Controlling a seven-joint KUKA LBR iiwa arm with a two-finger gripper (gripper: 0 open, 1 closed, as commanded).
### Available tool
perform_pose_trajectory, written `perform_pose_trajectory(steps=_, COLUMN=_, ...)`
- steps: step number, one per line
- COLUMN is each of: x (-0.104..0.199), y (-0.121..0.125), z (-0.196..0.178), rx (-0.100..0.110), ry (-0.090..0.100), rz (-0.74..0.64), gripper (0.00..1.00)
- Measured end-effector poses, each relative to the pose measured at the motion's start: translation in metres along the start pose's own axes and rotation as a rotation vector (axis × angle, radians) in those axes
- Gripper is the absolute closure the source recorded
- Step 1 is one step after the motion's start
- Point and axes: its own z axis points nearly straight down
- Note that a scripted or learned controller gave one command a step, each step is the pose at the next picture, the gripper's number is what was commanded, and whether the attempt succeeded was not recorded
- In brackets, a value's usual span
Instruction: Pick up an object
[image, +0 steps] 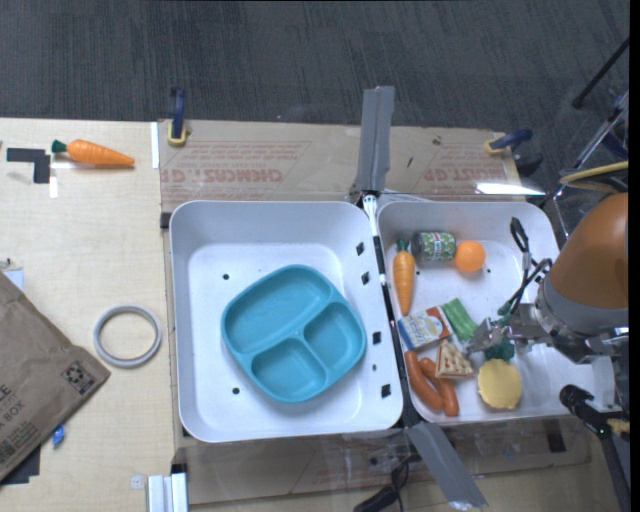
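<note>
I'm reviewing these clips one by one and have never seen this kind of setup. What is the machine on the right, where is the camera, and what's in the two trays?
One camera looks down at a slant on a bench with two white bins. The grey arm with the orange band reaches in from the right; its end effector hangs low over the right bin, among toy food: a carrot, a can, an orange, sausages and a yellow round piece. The left bin holds a blue divided plate. Whether anything is gripped cannot be told from here.
</note>
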Motion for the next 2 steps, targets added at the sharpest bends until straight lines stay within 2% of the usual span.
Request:
perform_pose_trajectory(steps=1, x=-0.001, y=0.0, z=-0.008, rx=0.001, ry=0.0, rz=0.004, gripper=1.0)
perform_pose_trajectory(steps=2, x=0.05, y=0.021, z=-0.102, rx=0.001, ry=-0.001, rz=0.179, gripper=1.0)
